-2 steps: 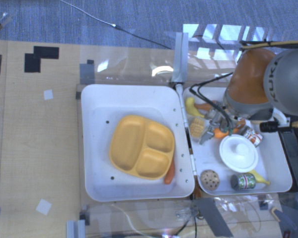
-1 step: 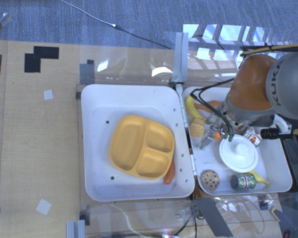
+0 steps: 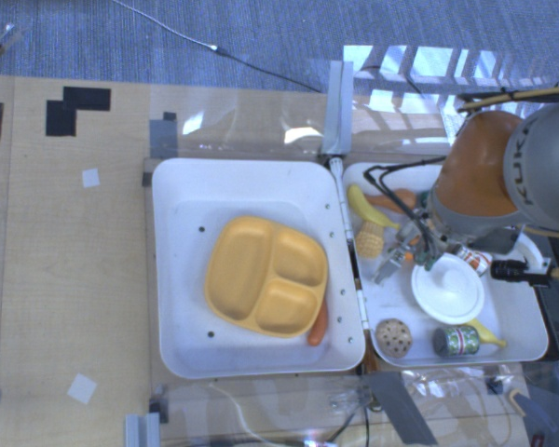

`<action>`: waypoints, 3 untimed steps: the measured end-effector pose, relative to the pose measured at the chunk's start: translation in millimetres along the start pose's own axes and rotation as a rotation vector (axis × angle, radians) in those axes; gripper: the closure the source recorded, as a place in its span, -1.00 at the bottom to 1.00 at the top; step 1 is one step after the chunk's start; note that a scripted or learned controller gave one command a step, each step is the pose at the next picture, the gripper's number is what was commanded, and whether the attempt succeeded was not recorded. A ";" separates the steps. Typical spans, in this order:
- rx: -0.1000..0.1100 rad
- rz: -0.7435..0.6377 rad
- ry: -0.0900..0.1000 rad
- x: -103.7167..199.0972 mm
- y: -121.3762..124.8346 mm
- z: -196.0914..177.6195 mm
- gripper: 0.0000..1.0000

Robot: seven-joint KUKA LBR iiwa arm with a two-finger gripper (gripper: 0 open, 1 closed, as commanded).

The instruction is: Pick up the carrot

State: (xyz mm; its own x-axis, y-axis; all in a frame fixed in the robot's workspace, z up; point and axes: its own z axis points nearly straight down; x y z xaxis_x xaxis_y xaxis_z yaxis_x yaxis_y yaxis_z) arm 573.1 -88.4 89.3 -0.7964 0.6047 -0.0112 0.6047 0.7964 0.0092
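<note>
From the one overhead camera I looked down at a slant on the desk [image 3: 65,250], which carried two shallow white bins side by side. The left bin [image 3: 182,203] held a yellow divided plate [image 3: 265,275], and the carrot [image 3: 318,325] lay just beside the plate's lower right corner, touching or nearly touching its rim, close to the wall that parts the two bins. The carrot was small and orange, and its long axis ran nearly top to bottom in the picture, leaning slightly.

The arm came in from the right, its orange band and grey wrist hanging over the right bin [image 3: 531,347]. The gripper [image 3: 402,254] sat over the upper left part of that bin, above a banana [image 3: 368,209] and a corn cob [image 3: 369,242]. I could not tell whether the fingers were spread or pressed together; the metal parts were too tangled at this size, and I saw nothing between them.

Also in the right bin lay a small white plate [image 3: 447,291], a speckled ball [image 3: 393,337] and a green can [image 3: 457,341].

I judged that the carrot lay to the picture's left of and below the fingers, across the dividing wall. The next move would need a crossing into the left bin and a grip set across the carrot's short width, with the plate rim crowding one side.
</note>
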 end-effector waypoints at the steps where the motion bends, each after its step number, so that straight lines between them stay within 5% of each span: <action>1: 0.004 0.287 0.005 -8.7 5.9 1.1 -1.00; 2: 0.005 0.280 0.004 -9.1 6.8 1.0 -1.00; 3: 0.006 0.884 0.004 -17.8 -2.2 1.8 -1.00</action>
State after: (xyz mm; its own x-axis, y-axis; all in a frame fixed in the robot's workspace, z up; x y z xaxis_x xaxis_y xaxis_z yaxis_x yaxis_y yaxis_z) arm 586.0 -100.9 87.7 -0.0377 0.9993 0.0007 0.9993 0.0377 0.0072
